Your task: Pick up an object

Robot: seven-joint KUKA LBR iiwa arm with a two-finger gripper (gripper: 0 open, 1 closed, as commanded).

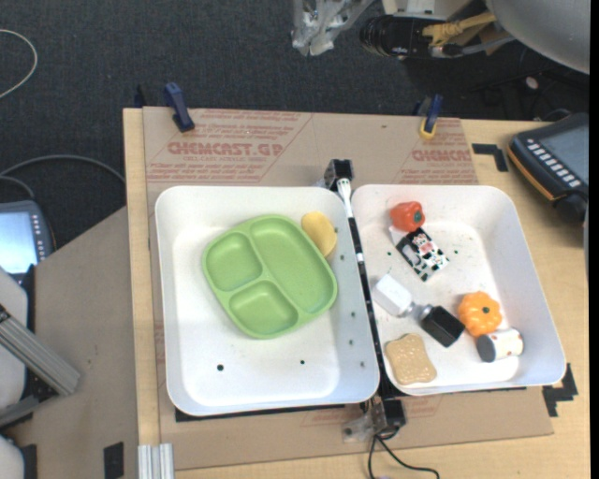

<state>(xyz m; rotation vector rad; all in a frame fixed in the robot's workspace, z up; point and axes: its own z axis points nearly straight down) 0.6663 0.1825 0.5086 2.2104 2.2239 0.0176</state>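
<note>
Bread slice [411, 359] lies at right bin [533, 281] front edge; beside it black block [442, 326], orange pumpkin [478, 313], white-grey toy [499, 345]; further back white block [393, 295], cow-print item [420, 254], red tomato [406, 215]; left bin [178, 281] holds green divided plate [270, 274], yellow item [320, 231] touching it; claw [318, 28] up top over dark floor, finger state unreadable.

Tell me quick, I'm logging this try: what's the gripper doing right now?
Gripper: up above the bench's far edge, nothing between its fingers; open or closed cannot be told.
</note>
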